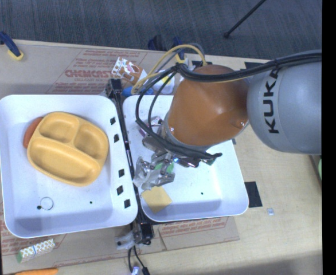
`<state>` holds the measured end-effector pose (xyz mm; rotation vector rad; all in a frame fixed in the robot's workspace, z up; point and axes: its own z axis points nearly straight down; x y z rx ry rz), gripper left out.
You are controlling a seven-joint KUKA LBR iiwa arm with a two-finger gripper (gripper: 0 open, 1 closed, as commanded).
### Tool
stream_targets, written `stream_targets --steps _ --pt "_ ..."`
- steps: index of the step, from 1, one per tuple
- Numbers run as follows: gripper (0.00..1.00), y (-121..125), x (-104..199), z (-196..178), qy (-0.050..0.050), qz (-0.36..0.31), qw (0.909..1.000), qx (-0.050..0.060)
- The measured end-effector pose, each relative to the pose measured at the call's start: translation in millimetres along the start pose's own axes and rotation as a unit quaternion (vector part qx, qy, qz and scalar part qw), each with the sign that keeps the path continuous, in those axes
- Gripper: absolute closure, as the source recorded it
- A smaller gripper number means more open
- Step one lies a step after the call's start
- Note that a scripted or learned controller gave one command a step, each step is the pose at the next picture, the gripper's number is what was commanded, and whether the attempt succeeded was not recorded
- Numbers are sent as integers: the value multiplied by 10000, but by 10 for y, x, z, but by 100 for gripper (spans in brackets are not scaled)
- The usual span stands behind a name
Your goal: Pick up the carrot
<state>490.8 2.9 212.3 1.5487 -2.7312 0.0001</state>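
Grey KUKA arm [282,105] hangs over the right bin [225,176], gripper [155,173] low beside a yellow block [156,198], grip state unclear; locating the carrot comes next.

Robotics lab: KUKA arm [282,107], white bins [13,211], cardboard-covered bench [70,67].

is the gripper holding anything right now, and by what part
It cannot be told. The gripper is low in the right bin, just above a yellow block, and the arm hides whatever may be at its tip.
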Motion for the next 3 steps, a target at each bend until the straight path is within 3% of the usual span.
stream_targets --steps 1,2,3 --pt "100 -79 398 -812 -9 -73 10000 19" --pt "100 100 127 192 2 -1397 9902 -15" --pt "100 -268 721 -405 -1 -1441 9896 11"
